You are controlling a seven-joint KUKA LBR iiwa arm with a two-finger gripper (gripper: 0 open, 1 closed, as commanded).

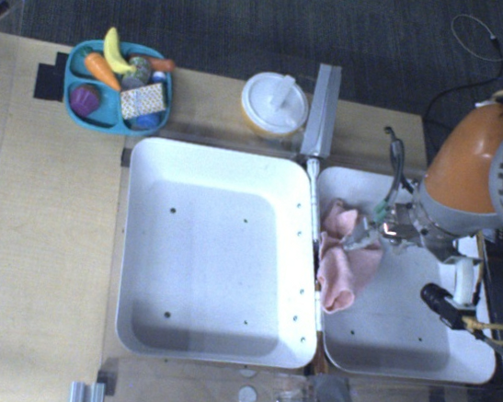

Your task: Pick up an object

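Pink cloth [345,260] lay crumpled against the right bin's [415,358] left wall. End effector [369,238] hung touching the cloth's upper edge; its opening could not be judged.

A pink cloth [344,258] lies crumpled in the right bin [398,351], right of the frame's centre, against that bin's left wall. It runs from an upper bunched part down to a rounded lower fold, its soft surface creased and rumpled throughout.
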